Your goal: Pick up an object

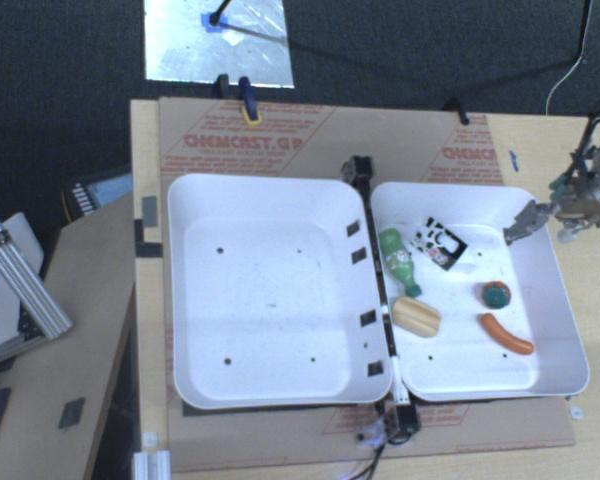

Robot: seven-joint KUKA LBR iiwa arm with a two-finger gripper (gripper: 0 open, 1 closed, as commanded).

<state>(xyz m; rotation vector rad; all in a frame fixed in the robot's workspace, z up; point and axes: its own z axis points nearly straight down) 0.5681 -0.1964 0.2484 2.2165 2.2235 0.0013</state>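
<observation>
White bins sit side by side on the table [280, 133]. Toward its right edge, the right bin [555, 298] gathers a green bottle [398, 260], bread roll [416, 316] and sausage [506, 335], within reach of the tool [542, 220], open and empty above that bin's far rim.

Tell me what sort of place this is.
Probably a robot grasping test bench in a lab: two white bins clamped on a cardboard-covered bench, toy items such as a green bottle, and a gripper reaching in.
</observation>
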